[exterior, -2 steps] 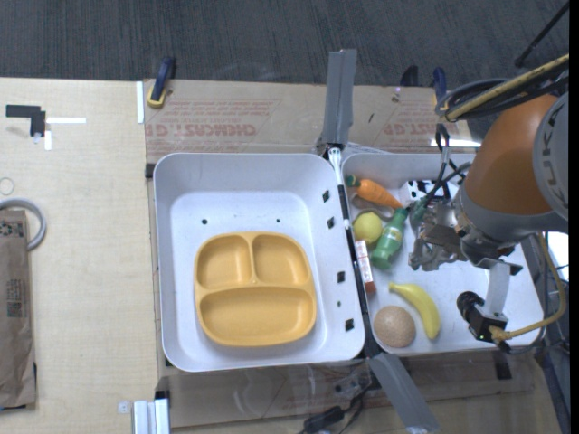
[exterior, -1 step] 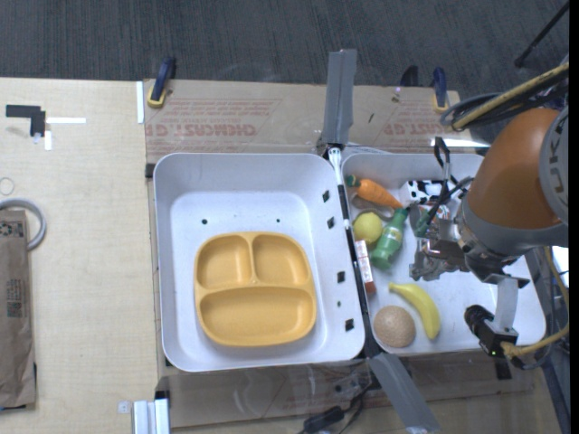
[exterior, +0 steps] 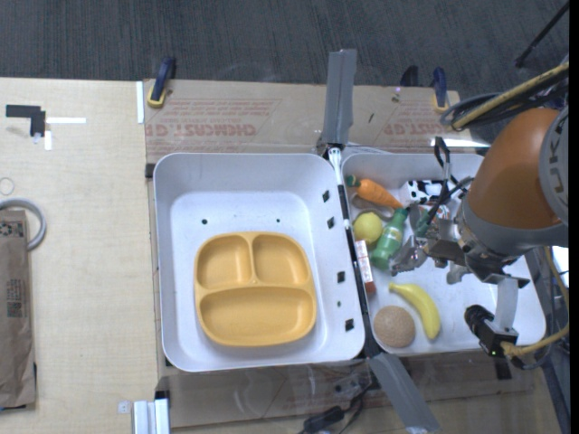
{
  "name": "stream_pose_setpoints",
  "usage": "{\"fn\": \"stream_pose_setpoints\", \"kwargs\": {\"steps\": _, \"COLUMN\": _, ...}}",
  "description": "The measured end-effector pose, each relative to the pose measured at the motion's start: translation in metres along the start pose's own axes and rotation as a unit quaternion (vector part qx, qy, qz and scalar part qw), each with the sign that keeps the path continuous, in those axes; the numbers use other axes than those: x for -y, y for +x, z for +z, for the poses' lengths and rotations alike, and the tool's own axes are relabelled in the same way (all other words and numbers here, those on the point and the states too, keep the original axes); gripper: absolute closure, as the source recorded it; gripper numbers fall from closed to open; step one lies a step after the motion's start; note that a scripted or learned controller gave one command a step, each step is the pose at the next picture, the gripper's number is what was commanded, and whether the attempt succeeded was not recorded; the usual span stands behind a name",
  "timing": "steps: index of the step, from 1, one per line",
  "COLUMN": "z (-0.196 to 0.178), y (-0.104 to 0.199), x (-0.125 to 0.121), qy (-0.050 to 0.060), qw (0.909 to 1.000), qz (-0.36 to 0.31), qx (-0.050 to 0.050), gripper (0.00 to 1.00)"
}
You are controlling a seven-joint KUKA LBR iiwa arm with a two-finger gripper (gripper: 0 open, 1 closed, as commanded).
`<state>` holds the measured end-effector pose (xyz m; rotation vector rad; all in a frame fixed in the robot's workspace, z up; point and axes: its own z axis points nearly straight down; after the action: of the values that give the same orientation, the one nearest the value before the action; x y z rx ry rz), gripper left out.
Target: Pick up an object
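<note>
My hand: my gripper (exterior: 418, 242) is low in the right bin, by the bottle. I cannot tell how my hand is set or if it has hold of anything.
My arm: my arm (exterior: 511, 183) is grey with an orange band. It comes in from the right and covers part of the right bin.
Right bin: the right bin (exterior: 452, 342) is white and holds the small things.
Bottle: a green bottle (exterior: 390, 240) lies tilted just beside my hand, touching the lemon.
Lemon: a yellow lemon (exterior: 367, 227) sits near the bin's left wall, under the carrot.
Carrot: an orange carrot (exterior: 378, 193) lies near the top of the bin.
Banana: a yellow banana (exterior: 420, 306) lies below my hand, apart from it.
Ball: a round brown ball (exterior: 394, 326) sits just beside the banana, near the bottom wall.
Spotted thing: a black and white thing (exterior: 423, 191) lies near the carrot. I cannot tell what it is.
Left bin: the left bin (exterior: 181, 206) is white too.
Tray: a yellow tray (exterior: 256, 288) with three parts lies flat in the left bin.
</note>
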<state>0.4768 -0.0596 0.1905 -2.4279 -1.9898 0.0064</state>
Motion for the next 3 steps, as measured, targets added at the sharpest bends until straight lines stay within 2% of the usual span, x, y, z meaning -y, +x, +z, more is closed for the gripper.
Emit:
{"fn": "stream_pose_setpoints", "kwargs": {"steps": 1, "z": 0.072, "y": -0.048, "x": -0.010, "qy": -0.001, "qw": 0.9835, "qz": -0.181, "qx": 0.000, "gripper": 0.00}}
{"fn": "stream_pose_setpoints", "kwargs": {"steps": 2, "z": 0.100, "y": -0.038, "x": -0.008, "qy": -0.001, "qw": 0.9896, "qz": -0.144, "qx": -0.001, "gripper": 0.00}}
{"fn": "stream_pose_setpoints", "kwargs": {"steps": 3, "z": 0.091, "y": -0.039, "x": -0.008, "qy": 0.000, "qw": 0.9899, "qz": -0.142, "qx": 0.000, "gripper": 1.00}}
